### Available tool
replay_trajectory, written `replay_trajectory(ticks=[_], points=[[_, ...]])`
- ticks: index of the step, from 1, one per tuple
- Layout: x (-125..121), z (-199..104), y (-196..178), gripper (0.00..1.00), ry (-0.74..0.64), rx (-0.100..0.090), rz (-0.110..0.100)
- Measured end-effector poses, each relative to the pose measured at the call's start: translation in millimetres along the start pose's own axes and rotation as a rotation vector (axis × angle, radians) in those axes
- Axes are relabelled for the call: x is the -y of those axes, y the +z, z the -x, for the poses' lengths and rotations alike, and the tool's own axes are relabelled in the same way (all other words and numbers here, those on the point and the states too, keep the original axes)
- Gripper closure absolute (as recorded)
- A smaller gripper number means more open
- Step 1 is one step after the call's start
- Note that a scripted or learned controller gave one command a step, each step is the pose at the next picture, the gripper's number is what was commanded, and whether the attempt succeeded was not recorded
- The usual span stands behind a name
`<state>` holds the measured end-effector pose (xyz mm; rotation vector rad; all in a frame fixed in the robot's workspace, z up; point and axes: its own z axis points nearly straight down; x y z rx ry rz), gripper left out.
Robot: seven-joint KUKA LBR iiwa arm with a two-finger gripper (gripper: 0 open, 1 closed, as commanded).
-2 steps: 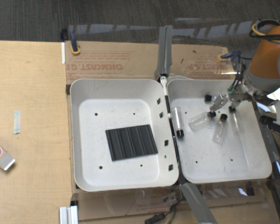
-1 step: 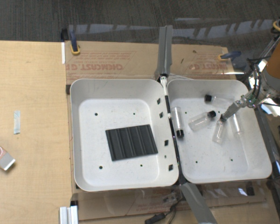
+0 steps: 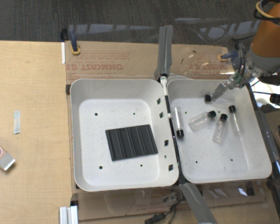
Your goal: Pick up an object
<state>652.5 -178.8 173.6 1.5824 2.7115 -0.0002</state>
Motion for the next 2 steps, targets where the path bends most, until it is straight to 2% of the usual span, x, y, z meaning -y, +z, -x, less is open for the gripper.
replay_trajectory(ticks=[1, 2], points=[[0, 0, 0, 0.0, 0.0, 0.0, 0.0], [-4, 8, -36, 0.0, -0.091, 0.002, 0.001]])
